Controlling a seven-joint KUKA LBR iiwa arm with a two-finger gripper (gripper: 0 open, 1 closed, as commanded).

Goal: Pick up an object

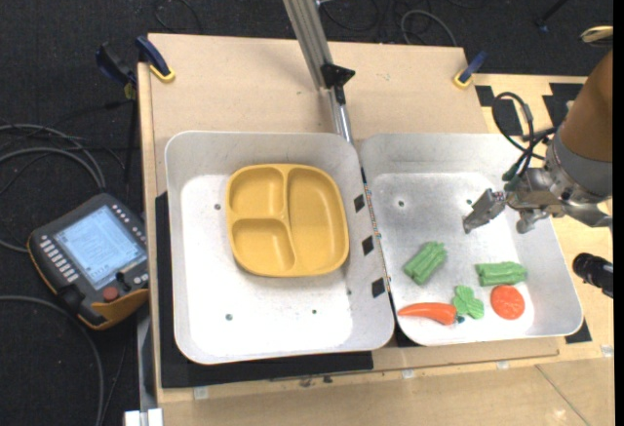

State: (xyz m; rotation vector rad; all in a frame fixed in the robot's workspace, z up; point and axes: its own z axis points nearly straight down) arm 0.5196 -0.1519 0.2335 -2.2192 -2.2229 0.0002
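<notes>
Two white bins on a desk, arm over the right one.

Left bin: one yellow divided plate, three compartments. Right bin: green ridged piece near centre; second green piece to its right; small green leafy item, orange carrot-like item and red round item along the near edge. End effector hangs above the right bin's bare upper area, fingers spread, nothing between them, apart from all items.
</notes>
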